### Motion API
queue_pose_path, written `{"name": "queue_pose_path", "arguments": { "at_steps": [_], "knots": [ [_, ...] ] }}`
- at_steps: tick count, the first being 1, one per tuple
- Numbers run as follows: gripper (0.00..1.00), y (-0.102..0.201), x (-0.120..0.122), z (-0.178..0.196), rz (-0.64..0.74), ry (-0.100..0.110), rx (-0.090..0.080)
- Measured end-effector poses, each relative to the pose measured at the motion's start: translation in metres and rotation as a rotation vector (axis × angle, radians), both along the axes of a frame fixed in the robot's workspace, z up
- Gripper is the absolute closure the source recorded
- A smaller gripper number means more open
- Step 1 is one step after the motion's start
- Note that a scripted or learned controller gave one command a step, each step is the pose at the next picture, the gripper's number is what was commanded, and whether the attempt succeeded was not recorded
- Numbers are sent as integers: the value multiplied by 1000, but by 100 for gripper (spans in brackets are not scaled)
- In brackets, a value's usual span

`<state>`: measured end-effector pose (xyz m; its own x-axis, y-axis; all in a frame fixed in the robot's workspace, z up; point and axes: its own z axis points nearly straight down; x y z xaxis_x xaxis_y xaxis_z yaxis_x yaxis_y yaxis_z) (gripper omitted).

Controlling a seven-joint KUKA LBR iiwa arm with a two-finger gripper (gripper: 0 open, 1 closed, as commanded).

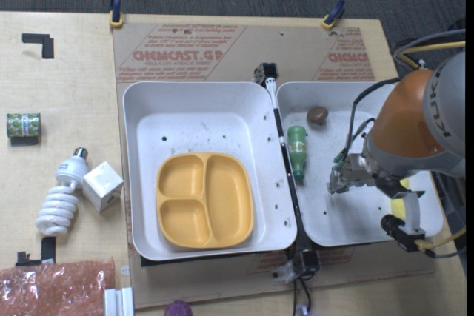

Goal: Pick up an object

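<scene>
A green bottle (297, 152) lies lengthwise along the left wall of the right bin (326, 229). A small brown round object (318, 115) sits near that bin's far edge. A bit of something yellow (400, 207) peeks out under the arm at the bin's right side. My gripper (338, 183) hangs low over the middle of the right bin, right of the bottle and apart from it. Nothing shows between its tips.
The left bin (141, 159) holds a yellow divided plate (205, 199). Off the bins on the left bench lie a spiral light bulb (61, 200), a white cube (103, 185), a green can (24, 126) and a reddish mesh bag (52, 291).
</scene>
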<state>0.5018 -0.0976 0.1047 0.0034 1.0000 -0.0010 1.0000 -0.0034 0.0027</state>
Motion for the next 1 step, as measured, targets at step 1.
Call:
{"name": "queue_pose_path", "arguments": {
  "at_steps": [1],
  "knots": [
    [100, -62, 50, -12, 2, 2, 0]
  ]
}}
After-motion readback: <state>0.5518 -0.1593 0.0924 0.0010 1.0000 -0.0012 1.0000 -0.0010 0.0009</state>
